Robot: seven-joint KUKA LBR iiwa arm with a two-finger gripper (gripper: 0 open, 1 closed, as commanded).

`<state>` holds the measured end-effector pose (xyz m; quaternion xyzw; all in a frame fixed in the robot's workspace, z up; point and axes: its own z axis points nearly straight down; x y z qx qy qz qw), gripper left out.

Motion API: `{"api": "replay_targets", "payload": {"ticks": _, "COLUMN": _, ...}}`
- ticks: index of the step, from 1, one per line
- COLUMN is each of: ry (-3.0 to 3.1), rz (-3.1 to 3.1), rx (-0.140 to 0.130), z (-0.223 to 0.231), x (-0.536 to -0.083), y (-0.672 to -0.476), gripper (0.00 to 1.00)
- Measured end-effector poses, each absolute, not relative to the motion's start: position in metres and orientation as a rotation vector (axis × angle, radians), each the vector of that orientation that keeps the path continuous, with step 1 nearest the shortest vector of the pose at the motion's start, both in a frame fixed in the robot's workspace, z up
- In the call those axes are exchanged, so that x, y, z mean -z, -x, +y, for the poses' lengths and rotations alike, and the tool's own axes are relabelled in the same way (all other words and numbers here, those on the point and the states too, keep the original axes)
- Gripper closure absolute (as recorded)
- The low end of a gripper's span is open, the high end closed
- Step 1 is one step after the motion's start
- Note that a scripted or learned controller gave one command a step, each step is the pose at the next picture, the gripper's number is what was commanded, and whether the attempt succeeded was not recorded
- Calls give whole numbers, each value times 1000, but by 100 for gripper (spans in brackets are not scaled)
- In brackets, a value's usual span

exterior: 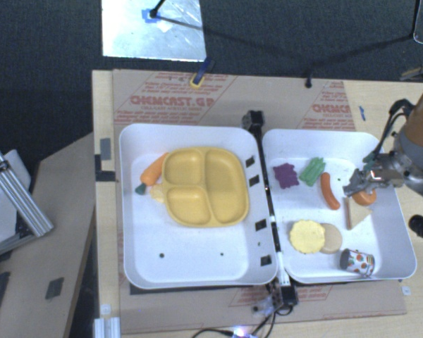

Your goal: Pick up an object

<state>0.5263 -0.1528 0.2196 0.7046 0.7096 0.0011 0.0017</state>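
Observation:
My gripper [361, 184] hangs over the right side of the right bin [381, 143], just above a small orange piece [365, 197]. Whether that piece is between the fingers I cannot tell. To its left lie a red sausage [329, 191], a green toy [312, 170] and a purple toy [285, 175]. A yellow round piece [307, 236] sits next to a tan disc [331, 238] near the front. A small can [357, 262] lies at the front right corner. A thin wooden stick [348, 213] lies below the gripper.
The left bin [137, 252] holds a yellow divided plate [201, 186], with a toy carrot [152, 170] at its left edge. A black divider [264, 189] runs between the bins. A silver sheet [153, 18] lies on the floor beyond the bench.

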Motion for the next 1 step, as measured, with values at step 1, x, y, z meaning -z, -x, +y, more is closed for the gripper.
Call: {"api": "replay_targets", "payload": {"ticks": 1, "ry": -2209, "rz": 2227, "rx": -6, "z": -121, "x": -229, "y": -576, "gripper": 100}}
